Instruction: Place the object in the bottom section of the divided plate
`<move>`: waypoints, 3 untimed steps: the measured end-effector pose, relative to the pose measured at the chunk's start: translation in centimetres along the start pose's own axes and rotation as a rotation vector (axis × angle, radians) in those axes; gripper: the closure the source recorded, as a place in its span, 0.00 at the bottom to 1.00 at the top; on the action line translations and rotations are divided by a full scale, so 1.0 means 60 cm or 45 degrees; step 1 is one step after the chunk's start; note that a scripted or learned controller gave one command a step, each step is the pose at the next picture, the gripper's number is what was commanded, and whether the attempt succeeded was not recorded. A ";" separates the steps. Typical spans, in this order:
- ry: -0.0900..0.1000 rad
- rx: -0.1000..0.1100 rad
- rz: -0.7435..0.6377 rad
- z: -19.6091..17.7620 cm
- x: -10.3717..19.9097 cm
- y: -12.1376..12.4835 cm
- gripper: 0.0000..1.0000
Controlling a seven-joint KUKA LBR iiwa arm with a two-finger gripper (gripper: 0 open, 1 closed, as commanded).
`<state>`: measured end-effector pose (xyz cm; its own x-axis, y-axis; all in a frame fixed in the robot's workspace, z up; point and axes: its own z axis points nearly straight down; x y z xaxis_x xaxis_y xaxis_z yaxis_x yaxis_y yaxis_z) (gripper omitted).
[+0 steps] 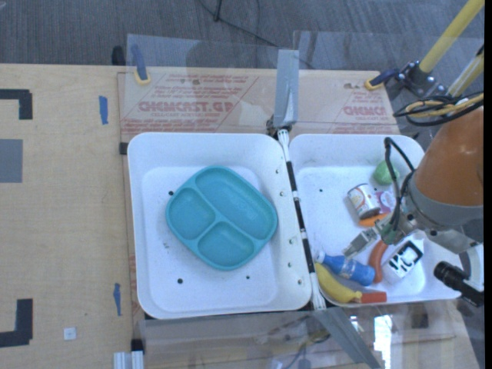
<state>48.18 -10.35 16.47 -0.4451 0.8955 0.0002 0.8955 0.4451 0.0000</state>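
Observation:
A teal divided plate lies in the left bin, with one large section at the back right and two smaller ones towards the front and left. My gripper hangs low in the right bin, amid a cluster of small objects. Around it are a small tin can, a green item, an orange piece, a blue bottle and a yellow banana. The arm's grey and orange wrist hides the bin's right part.
A low ridge separates the two bins. Cables and a yellow pole stand at the back right. A wooden bench top extends to the left, with blue tape marks.

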 end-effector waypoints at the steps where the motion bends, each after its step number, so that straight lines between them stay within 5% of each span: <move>1: -0.002 -0.003 0.003 -0.016 -0.002 0.000 1.00; 2: -0.005 -0.006 -0.210 -0.034 0.048 0.159 1.00; 3: -0.004 -0.004 -0.025 -0.159 0.053 0.155 1.00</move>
